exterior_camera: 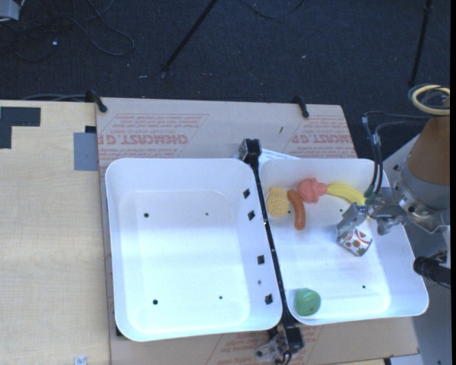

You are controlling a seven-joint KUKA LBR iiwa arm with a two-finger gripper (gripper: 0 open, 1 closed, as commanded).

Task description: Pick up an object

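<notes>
Over the right bin (399, 299), seen from the fixed camera above the bench, the arm reaches in from the right with its tool (356, 217) low near that bin's right wall. Just under and touching the tool's tip sits a small white carton (356, 241) with red spots, tilted on one corner; it lies below the tool in the picture, a shade toward the viewer. Whether the tool is open or closed, or has the carton pinched, cannot be told from this view, since the metal parts blur together at the tip.

Taking the carton as the landmark: a yellow banana (344, 192) lies just up and to the left of it, its long axis running from upper left to lower right, with its near end close beside the tool. Farther left of the carton a pink piece (311, 189) touches the banana's far end, an orange sausage (297, 209) lies nearly upright in the picture next to it, and a yellow corn cob (277, 201) rests against the divider between the bins. Well below and to the left of the carton, a green ball-like fruit (307, 302) sits in the bin's near corner.

The carton appears to be the likeliest target, being the thing closest to the tool. A judgement: the coming move turns on the carton lying directly beneath the tip, so a short straight descent should meet it, though its tilt could let it slip aside.
</notes>
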